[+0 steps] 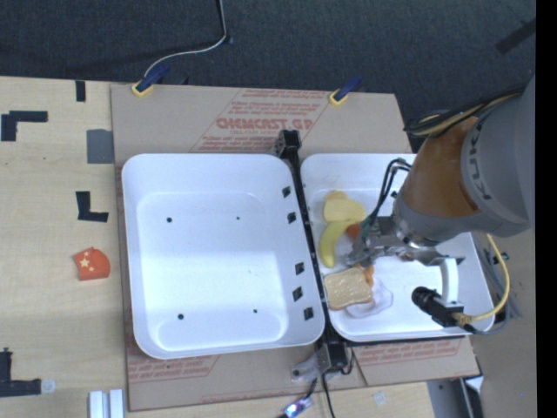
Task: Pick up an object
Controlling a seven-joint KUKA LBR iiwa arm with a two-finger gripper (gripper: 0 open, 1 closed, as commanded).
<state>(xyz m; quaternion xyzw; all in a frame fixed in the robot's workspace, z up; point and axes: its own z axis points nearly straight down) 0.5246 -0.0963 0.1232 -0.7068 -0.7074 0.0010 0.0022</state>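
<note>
In the right bin (pixel 452 319) lie a yellow banana-like piece (pixel 329 244), a pale yellow chunk (pixel 343 207) behind it, and a tan slice of bread (pixel 347 290) near the front. A small orange-red bit (pixel 352 230) shows between the yellow pieces and my gripper (pixel 364 249). My gripper hangs low in this bin, just right of the banana piece and above the bread. The wrist hides its fingertips, and nothing shows held between them.
The left bin (pixel 139 181) sits beside the right one, split by a black clip strip (pixel 296 225). A red object (pixel 92 265) lies on the bench left of the bins. A clear plastic piece (pixel 378 301) lies next to the bread. The arm's body covers the right bin's far right.
</note>
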